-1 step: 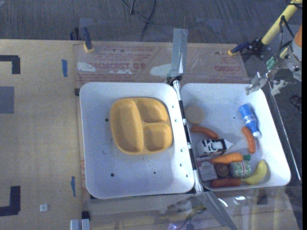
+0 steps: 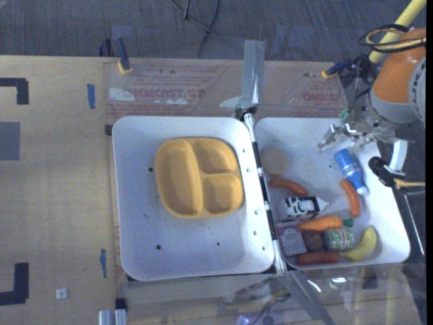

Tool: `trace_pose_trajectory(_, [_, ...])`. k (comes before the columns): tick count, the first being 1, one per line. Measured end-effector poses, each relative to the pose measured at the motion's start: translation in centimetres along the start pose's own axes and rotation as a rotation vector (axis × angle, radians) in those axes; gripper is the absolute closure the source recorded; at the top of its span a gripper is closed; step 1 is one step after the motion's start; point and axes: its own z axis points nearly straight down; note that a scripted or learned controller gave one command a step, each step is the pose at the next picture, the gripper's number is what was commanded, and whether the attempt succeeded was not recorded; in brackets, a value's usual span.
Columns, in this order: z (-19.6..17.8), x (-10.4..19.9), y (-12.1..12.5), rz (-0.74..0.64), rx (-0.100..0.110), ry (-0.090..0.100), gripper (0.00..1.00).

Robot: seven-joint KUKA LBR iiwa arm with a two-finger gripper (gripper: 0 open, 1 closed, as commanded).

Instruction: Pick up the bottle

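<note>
Bottle, blue plastic with a white cap (image 2: 350,169), lies on its side in the right white bin (image 2: 298,137), near that bin's right wall, cap end pointing toward the near edge. I see the two-finger gripper (image 2: 346,136) just beyond the bottle's blue end, its pale metal fingers (image 2: 330,138) splayed wide apart with nothing between them. I judge it apart from the bottle, though the gap is small from this slanted view. The grey arm with its orange band (image 2: 398,80) stands over the bin's far right corner.

Relative to the bottle: an orange sausage-shaped toy (image 2: 350,198) lies touching or just beside its cap end; a second orange sausage (image 2: 287,185) lies well to its left; a tan round disc (image 2: 275,160) sits farther left. Toward the near edge from the bottle I note a black-and-white carton (image 2: 302,206), an orange carrot (image 2: 323,223), a green can (image 2: 339,238) and a yellow banana (image 2: 362,245), clustered together.

Well left of the bottle, the left white bin (image 2: 135,235) bears a yellow divided plate (image 2: 199,177)
</note>
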Motion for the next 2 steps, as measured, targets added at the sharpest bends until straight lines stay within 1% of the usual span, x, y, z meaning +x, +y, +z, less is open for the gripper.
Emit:
trace_pose_trajectory(1, [2.1,0.0,-5.2,-0.243,-0.006,-0.001,0.00])
trace_pose_trajectory(2, [0.9,-0.3,-5.0,-0.240,-0.013,-0.006,1.00])
